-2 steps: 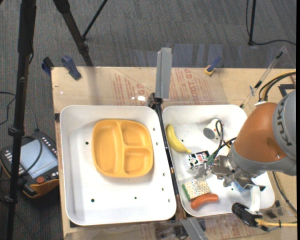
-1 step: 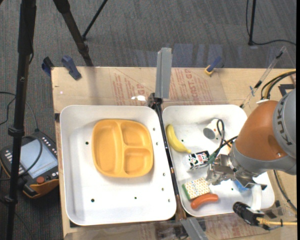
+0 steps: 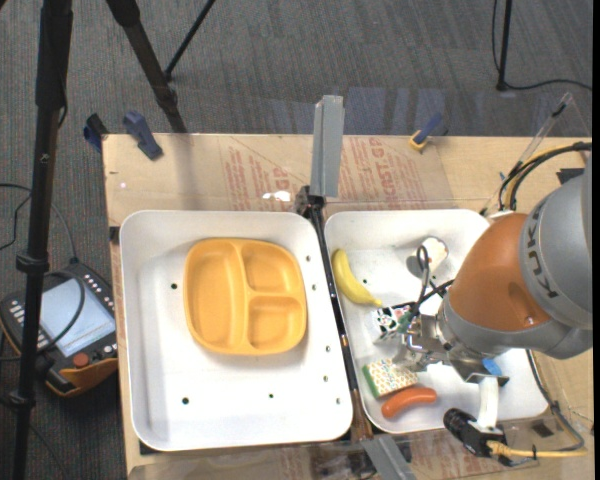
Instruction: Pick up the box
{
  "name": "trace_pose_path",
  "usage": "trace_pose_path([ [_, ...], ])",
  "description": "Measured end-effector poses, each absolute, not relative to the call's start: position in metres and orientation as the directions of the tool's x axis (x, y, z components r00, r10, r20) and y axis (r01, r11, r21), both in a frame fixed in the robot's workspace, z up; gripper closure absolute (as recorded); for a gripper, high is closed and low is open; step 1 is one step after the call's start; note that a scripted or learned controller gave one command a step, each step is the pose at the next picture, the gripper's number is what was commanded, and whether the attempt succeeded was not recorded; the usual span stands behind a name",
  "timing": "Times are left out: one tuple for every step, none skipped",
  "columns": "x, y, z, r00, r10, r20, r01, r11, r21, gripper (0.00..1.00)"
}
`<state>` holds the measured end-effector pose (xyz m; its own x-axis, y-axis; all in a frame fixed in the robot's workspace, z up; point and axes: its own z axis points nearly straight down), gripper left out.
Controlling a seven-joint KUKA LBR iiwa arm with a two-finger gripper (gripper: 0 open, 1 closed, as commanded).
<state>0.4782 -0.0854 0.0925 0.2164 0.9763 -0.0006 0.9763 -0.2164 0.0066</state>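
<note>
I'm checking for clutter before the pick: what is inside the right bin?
The right bin holds a banana, a patterned box, a red sausage, a spoon and a small black-and-white item. The arm covers the bin's right part.

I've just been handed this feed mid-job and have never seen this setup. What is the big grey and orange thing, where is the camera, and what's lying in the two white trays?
The grey and orange thing is a robot arm, reaching in from the right. The one camera sits above the bench and looks down at a slant. Its hand is low over the right tray; I cannot tell whether it grips anything. That tray holds a banana, a small patterned box just below the hand, a red sausage, a spoon and a small black-and-white item. The left tray holds a yellow divided plate. The box is the thing to be picked up, and it lies flat in the tray.
</note>
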Motion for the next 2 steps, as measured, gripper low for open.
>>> trace_pose_path([
  [0.4792,-0.0857,0.0999,0.219,0.976,0.001,0.976,-0.219,0.003,1.0],
  [0.4792,-0.0855,0.106,0.223,0.975,0.002,0.975,-0.223,-0.004,1.0],
])
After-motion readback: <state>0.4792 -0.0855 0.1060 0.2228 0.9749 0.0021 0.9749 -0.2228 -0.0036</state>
